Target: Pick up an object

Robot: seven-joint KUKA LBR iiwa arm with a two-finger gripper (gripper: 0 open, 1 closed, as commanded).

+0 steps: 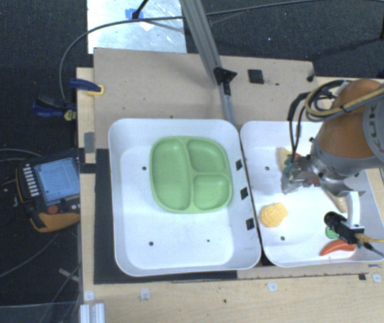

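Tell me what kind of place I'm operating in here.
Probably a robotics lab test bench, not a home or kitchen. Two shallow white plastic bins sit on a brown board, cables trail across dark carpet, and a handheld control pendant with a blue screen lies beside the bench.

Arm [354,130] enters from right; tool [293,177] low in right bin [259,140]. Yellow object [273,214] near tool. Green divided plate [190,173] in left bin [131,247]. Red item [338,249] at right bin corner.

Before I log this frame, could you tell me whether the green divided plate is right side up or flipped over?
Right side up: the green divided plate lies flat in the left bin, its three compartments facing upward.
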